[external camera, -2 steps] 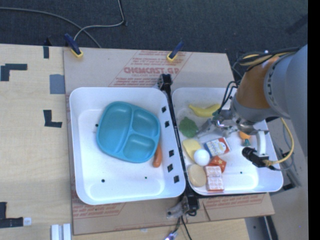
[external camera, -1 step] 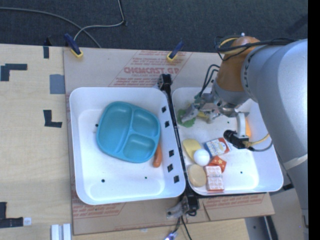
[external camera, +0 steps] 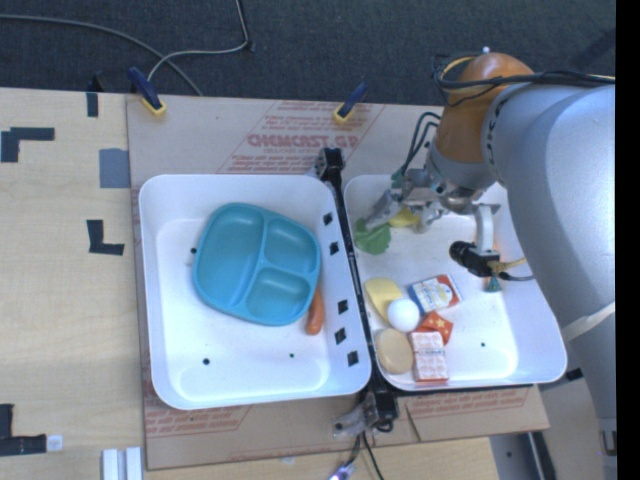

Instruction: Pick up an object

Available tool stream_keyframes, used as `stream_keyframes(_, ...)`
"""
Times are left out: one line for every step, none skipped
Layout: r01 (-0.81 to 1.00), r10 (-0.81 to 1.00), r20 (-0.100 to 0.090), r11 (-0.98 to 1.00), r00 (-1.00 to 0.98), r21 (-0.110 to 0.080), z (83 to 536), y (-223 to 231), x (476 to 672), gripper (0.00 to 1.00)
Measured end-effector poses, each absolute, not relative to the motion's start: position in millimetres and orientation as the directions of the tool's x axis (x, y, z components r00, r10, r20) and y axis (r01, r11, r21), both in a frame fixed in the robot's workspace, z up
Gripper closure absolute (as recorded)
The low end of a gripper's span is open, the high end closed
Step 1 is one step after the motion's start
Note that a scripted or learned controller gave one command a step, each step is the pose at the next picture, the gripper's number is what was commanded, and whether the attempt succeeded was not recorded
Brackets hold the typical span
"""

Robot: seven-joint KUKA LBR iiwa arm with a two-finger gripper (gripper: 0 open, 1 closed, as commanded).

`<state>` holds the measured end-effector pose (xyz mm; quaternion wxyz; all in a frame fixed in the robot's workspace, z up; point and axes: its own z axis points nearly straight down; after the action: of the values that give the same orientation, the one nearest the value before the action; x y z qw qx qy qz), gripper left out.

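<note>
The grey arm point(external camera: 545, 158) reaches into the right bin point(external camera: 500, 363); its gripper point(external camera: 400, 208) sits low by a green item point(external camera: 373, 238) near the divider, whether grasping I cannot tell. The left bin point(external camera: 170, 368) holds a blue plate point(external camera: 257, 263)

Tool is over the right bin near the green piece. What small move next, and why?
Probably lower the tool straight down onto the green object. It hangs at the right bin's upper left corner, just above that object, which lies beside a yellow piece close to the bin wall.
</note>
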<state>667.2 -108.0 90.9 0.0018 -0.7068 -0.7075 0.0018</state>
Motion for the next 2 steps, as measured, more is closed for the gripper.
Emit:
stream_keyframes(1.0,1.0,-0.001,0.0,0.0,-0.001,127,-139,601.9,0.0)
stream_keyframes(1.0,1.0,0.0,0.0,0.0,-0.004,85,-124,667.8,0.0)
